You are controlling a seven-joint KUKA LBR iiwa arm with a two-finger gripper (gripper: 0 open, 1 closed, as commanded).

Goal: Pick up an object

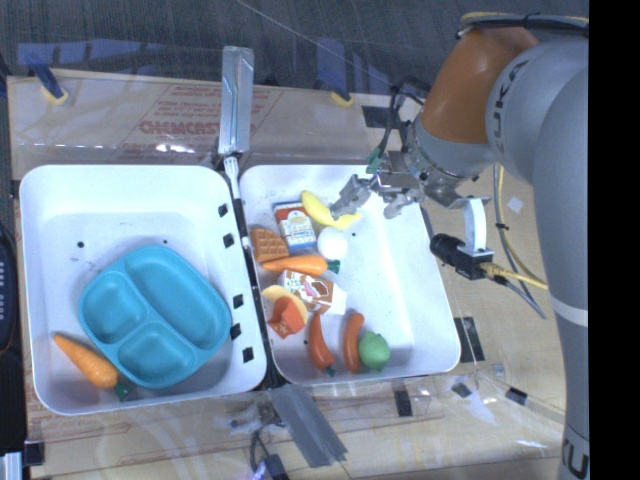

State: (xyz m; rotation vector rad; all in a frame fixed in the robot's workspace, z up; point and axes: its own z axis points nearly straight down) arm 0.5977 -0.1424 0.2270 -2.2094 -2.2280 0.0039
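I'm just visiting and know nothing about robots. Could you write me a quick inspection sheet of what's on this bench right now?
Surface: two shallow white bins side by side, left bin and right bin, on a bench.
Job's things: right bin holds a banana, white egg, carrot, two sausages, green fruit and small food packets.
Clutter: left bin holds a blue divided tray and a second carrot touching its edge.
Claw: claw hangs over the right bin's upper part, beside the banana, holding nothing.
Cables: wires run along the arm's wrist.
Surroundings: dark floor above, clear sheeting behind the bins.
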